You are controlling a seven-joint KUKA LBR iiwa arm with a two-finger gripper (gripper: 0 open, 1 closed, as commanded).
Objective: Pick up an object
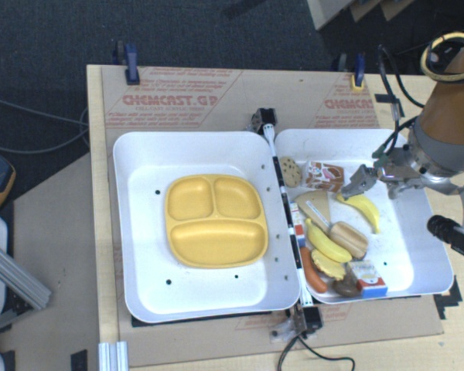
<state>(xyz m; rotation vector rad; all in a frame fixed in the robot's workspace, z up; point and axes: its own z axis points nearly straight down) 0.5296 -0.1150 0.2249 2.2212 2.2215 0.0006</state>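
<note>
The right bin (417,273) holds a heap of toy food. A small yellow banana (365,210) lies near its middle, with a larger banana (328,246) and a tan bread roll (349,238) below it. A cookie (291,171) and a brown-and-white snack packet (324,175) lie at the bin's far left. My gripper (359,182) hangs low over the right bin, just above the small banana's upper end and right of the snack packet. Nothing visibly sits in its grasp.
A yellow three-compartment plate (215,220) lies in the left bin (139,269). An orange carrot-like piece (312,277), a dark brown item (346,287) and a small blue-and-red box (370,279) crowd the right bin's near left corner. A black clamp (264,119) stands where the bins meet.
</note>
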